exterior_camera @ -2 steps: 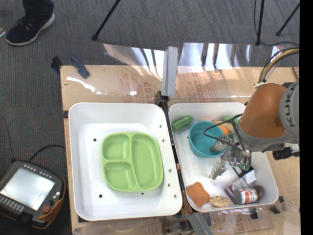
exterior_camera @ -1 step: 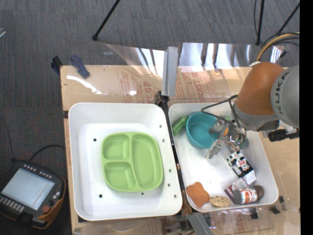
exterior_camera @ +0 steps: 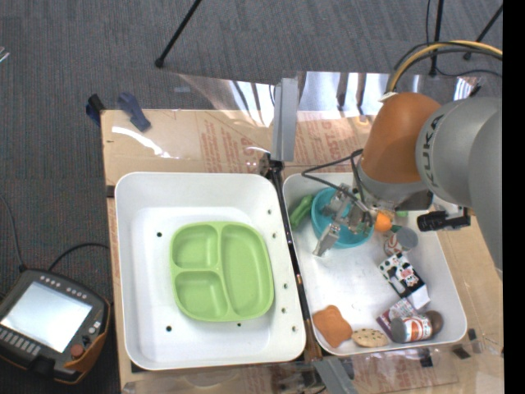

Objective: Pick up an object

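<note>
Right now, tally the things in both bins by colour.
Green: 2, divided plate, green piece
Blue: 1, bowl
Orange-brown: 2, small ball, bread-like lump
Black-and-white: 1, carton
Tan: 1, cookie
Red-labelled: 1, can
Total: 8

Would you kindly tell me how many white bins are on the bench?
2: the left bin holds a green divided plate; the right bin holds assorted items below the end effector.

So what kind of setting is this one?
Likely a robotics lab's picking bench: two white bins on a cardboard-topped bench, a teach pendant on carpet, and tripod legs behind.
</note>
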Robot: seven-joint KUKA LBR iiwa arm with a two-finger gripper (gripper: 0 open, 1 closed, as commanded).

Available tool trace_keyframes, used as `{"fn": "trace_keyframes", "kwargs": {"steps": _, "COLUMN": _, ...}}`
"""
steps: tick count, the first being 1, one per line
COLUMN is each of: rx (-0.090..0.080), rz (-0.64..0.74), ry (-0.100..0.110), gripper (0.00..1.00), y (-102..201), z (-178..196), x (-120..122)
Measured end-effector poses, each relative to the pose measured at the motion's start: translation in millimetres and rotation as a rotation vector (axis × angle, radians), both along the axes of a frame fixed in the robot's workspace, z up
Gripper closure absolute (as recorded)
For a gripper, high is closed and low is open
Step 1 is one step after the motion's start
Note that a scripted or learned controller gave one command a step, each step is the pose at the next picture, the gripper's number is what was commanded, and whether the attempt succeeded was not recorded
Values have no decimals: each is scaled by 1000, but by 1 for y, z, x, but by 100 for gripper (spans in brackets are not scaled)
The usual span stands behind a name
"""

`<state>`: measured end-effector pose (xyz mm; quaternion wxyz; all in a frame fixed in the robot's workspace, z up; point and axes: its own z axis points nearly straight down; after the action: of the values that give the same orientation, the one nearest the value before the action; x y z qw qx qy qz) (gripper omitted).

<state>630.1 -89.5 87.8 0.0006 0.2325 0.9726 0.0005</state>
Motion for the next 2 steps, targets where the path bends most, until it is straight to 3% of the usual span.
{"fn": "trace_keyframes", "kwargs": {"steps": 1, "rx": 0, "rz": 0, "ry": 3, "gripper": 0, "y": -32, "z": -1, "x": -66}}
{"fn": "trace_keyframes", "kwargs": {"steps": 2, "rx": 1, "rz": -41, "ry": 0, "gripper": 0, "y": -19, "z": 0, "x": -5}}
